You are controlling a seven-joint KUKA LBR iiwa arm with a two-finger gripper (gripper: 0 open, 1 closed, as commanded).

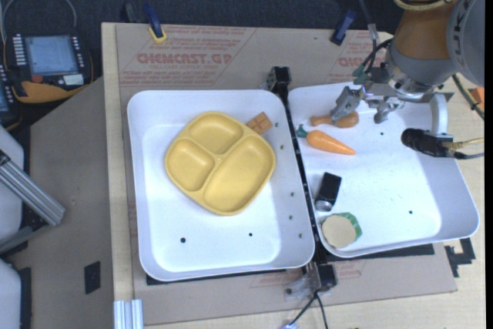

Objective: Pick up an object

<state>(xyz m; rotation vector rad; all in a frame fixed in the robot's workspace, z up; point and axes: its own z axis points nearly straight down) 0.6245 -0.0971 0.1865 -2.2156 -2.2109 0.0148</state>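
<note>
My gripper (pixel 363 109) hangs over the far part of the right bin (pixel 431 200), open, with nothing between its fingers. Its left finger (pixel 344 101) stands just above a small orange-brown piece (pixel 333 120) lying on the bin floor; whether they touch I cannot tell. An orange carrot (pixel 331 141) lies a little nearer, below and left of the gripper. A black block (pixel 329 189) and a round cream slice with a green rim (pixel 340 229) sit near the bin's front left corner.
The left bin (pixel 154 235) holds a yellow divided plate (pixel 221 162) with a small brown block (pixel 259 122) at its far right edge. A black cylinder (pixel 422 141) on the arm juts over the right bin. A dark divider strip (pixel 296 158) separates the bins.
</note>
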